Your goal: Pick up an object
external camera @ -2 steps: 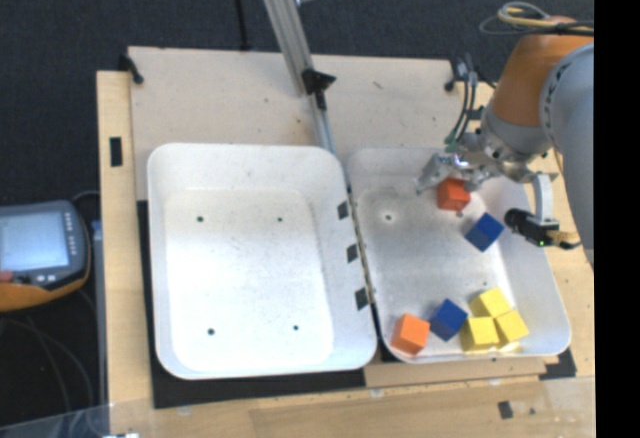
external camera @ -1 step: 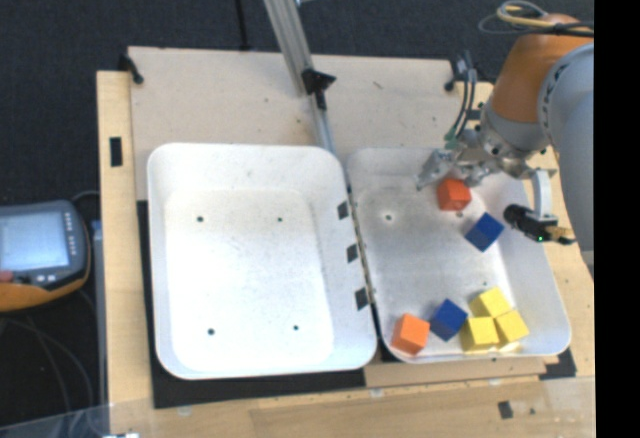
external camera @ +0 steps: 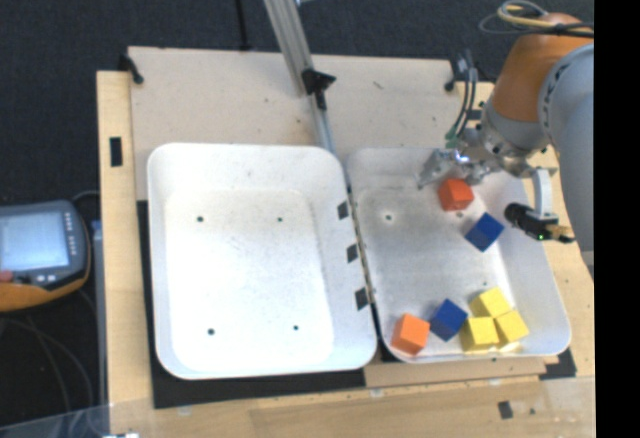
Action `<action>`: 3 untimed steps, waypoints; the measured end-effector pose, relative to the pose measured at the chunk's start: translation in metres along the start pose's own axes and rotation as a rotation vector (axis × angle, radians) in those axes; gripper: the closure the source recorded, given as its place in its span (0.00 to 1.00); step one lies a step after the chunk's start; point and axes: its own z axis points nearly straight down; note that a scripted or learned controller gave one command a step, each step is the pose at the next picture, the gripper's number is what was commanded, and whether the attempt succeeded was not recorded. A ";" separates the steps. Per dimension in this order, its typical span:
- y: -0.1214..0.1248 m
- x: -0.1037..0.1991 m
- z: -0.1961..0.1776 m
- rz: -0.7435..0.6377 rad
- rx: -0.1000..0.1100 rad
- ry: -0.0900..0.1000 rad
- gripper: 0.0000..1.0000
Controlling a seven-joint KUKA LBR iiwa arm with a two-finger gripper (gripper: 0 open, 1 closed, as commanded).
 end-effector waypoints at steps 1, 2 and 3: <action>-0.005 -0.003 0.012 0.000 0.021 0.009 0.00; 0.003 -0.006 -0.017 -0.002 0.020 0.010 0.00; 0.003 -0.007 -0.027 -0.006 0.020 0.006 1.00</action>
